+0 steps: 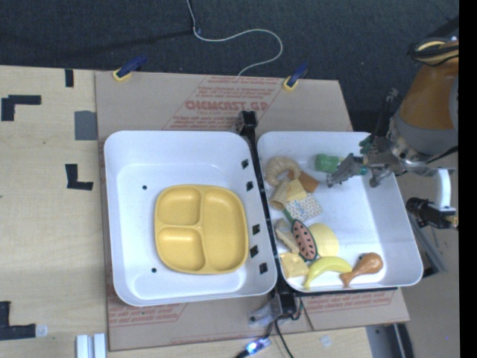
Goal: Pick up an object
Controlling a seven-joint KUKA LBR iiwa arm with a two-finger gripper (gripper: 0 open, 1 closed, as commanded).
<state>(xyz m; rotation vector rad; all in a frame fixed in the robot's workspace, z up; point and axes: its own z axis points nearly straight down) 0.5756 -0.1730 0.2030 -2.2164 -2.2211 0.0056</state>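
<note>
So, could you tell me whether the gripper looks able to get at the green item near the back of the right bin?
Probably yes. The gripper hovers just right of the green item, which lies apart from the pile along the bin's left wall, and nothing lies between them.

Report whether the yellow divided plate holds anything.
Empty: all three compartments of the yellow divided plate show bare in the left bin.

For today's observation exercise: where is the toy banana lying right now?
The banana lies in the right bin, at its near edge, between the watermelon slice and the chicken drumstick.
</note>
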